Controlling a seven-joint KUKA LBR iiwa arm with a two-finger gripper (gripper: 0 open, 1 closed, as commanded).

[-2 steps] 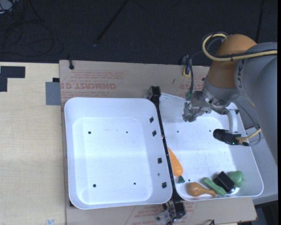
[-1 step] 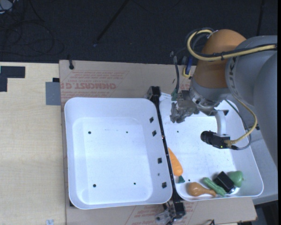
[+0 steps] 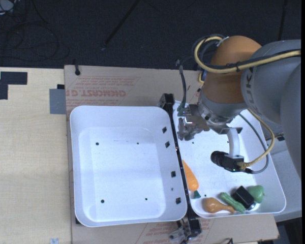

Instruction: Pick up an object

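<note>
Orange carrot (image 3: 189, 175) lying in right bin (image 3: 274, 187) against its left wall, toward the near corner; tan gourd (image 3: 216, 205), green pieces (image 3: 254, 192) and black block (image 3: 242, 196) clustered nearby. Gripper (image 3: 185, 131) above, at left wall farther back (finger opening: cannot tell). Left bin (image 3: 122, 113) alongside.

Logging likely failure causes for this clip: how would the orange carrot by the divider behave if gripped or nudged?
The carrot looks smooth and glossy, probably hard plastic, so it may slip. Its tapered, rounded shape suggests it could roll or pivot when nudged. It lies against the right bin's wall, so closing on it there looks awkward.
</note>
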